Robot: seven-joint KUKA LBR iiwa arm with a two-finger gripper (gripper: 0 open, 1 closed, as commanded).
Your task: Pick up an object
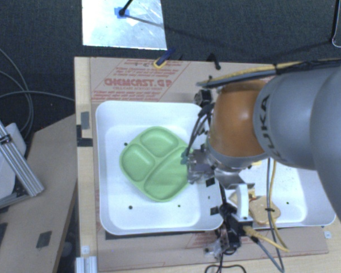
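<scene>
A pale green divided plate [155,162] lies in the left white bin [111,209], a little toward three o'clock of the bin's middle, its three compartments facing up and its rim tilted so that one corner points to about five o'clock. The plate's edge at three o'clock runs under the arm's wrist parts, so that side of it is partly hidden. The grey arm [307,118] comes in from three o'clock and covers much of the upper part of the right white bin [307,209]; its orange band [236,124] sits over the wall shared by the two bins. Below the band, the gripper [203,169] hangs just at the plate's three o'clock edge, over the strip where the bins meet; its fingers are lost in the dark mount and cables, so whether it is wide, narrow or clasping anything cannot be told. In the right bin, toward six o'clock from the wrist, lie small tan and white objects [256,206], partly crossed by a yellow cable [270,238] that trails down to the bench's six o'clock edge. At twelve o'clock of the bins a brown cardboard sheet [139,75] with red lettering lies flat, and beyond it a shiny silver panel [123,16]. At nine o'clock an aluminium frame rail [11,152] slants past a tan table [51,209].
</scene>
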